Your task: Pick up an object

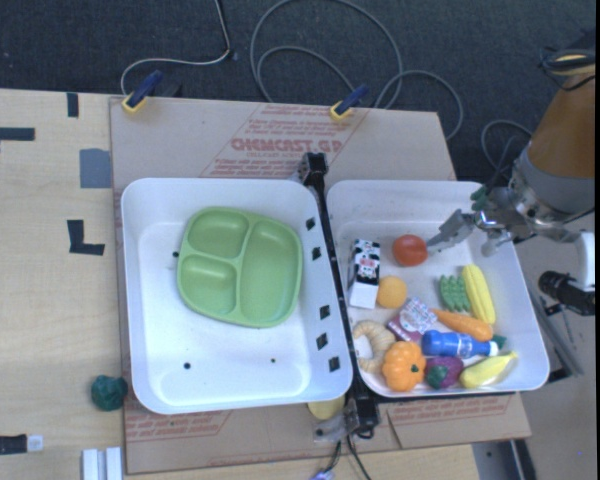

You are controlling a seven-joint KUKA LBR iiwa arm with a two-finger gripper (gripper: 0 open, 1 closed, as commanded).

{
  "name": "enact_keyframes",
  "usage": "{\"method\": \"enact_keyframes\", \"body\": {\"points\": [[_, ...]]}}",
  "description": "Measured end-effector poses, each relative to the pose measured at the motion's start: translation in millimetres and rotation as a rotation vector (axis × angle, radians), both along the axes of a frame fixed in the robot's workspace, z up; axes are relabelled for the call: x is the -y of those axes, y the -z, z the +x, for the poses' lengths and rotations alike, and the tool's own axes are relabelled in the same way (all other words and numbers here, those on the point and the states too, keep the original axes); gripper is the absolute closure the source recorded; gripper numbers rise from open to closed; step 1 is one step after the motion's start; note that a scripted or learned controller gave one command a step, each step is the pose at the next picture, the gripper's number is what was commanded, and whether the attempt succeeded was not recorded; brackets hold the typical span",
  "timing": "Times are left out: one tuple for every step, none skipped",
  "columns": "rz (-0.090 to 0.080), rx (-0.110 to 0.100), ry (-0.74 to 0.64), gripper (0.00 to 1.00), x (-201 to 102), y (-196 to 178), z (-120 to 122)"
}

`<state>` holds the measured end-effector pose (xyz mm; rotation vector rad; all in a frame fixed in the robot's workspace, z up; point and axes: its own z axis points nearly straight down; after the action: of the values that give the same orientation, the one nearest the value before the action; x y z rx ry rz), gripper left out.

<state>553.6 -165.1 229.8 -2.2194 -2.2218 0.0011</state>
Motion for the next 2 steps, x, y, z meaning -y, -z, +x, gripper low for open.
{"method": "enact_keyframes", "body": {"points": [[-0.006, 0.014, 0.003, 0.00, -26, 126, 25], [-0.003, 0.006, -0.001, 0.00, 2, 117, 73]]}}
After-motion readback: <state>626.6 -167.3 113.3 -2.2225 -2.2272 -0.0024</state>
